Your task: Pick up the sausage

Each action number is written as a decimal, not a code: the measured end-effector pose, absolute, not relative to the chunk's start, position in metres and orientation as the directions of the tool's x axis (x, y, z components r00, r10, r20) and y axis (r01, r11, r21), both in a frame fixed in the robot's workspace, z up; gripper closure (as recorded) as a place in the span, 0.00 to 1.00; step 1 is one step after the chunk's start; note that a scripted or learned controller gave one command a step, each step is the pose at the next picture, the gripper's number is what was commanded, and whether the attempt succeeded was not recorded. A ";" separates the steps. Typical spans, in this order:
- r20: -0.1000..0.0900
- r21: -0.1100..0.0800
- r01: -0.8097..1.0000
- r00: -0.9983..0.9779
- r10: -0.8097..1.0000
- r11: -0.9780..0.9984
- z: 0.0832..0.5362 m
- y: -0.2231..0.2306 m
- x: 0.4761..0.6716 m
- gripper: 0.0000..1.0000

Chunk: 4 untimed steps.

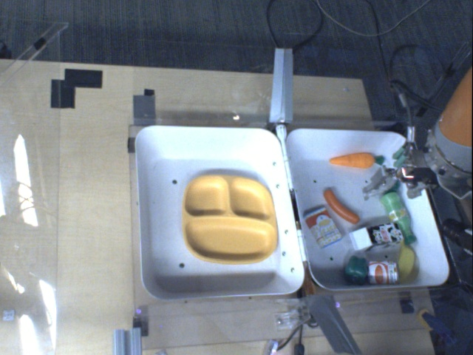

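The sausage (341, 205) lies slantwise mid-bin in the right bin (443, 272), beside a small carton (323, 227). The gripper (390, 177), jaws apart, hovers to its right; it should straddle the sausage crosswise.

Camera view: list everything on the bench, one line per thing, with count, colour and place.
bins: 2, white, side by side on the bench
tray: 1, yellow, three compartments, middle of left bin
carrot: 1, orange, far side of right bin
sausage: 1, red-orange, middle of right bin
small carton: 1, red and white, beside the sausage
bottle: 1, green, right side of right bin
box: 1, white and black, near the bottle
cans: 2, green and red, near edge of right bin
lemon: 1, yellow, near right corner
gripper: 1, grey, over right bin's right side
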<state>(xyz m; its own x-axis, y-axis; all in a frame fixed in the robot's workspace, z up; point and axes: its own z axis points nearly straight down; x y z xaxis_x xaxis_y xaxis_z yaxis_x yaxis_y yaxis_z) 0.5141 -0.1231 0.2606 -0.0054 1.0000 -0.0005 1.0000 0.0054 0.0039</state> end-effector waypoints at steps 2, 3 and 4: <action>-0.001 0.006 0.995 -0.103 0.995 0.103 0.095 -0.104 0.558 0.00; 0.001 0.008 0.998 -0.060 0.998 0.060 0.088 -0.110 0.559 0.00; 0.001 0.016 0.998 -0.063 0.998 0.063 0.101 -0.109 0.561 1.00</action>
<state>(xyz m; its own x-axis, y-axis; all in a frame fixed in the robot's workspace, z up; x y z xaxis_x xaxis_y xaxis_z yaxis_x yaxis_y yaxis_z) 0.5613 -0.1095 0.1006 -0.0626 0.9980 0.0007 0.9979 0.0626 0.0161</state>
